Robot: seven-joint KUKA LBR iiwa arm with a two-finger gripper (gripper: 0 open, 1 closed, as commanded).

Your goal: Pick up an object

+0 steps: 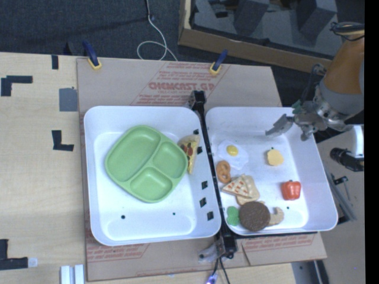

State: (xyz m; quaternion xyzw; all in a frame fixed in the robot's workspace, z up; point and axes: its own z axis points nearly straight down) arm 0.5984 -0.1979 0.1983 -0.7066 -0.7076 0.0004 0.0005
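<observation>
The gripper (290, 126) hangs open and empty over the right bin (323, 188); it does best descending straight over the isolated yellow piece (274, 157), fingers straddling it

Bare floor across right bin's (308, 158) far half; toy food (249, 197) crowded along its near-left.

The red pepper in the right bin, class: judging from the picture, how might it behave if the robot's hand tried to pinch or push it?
The red pepper looks small, rounded and glossy, so it may slip from a pinch. It sits apart from the other pieces on the smooth white bin floor, so a push would probably slide or roll it. It is likely light.
</observation>
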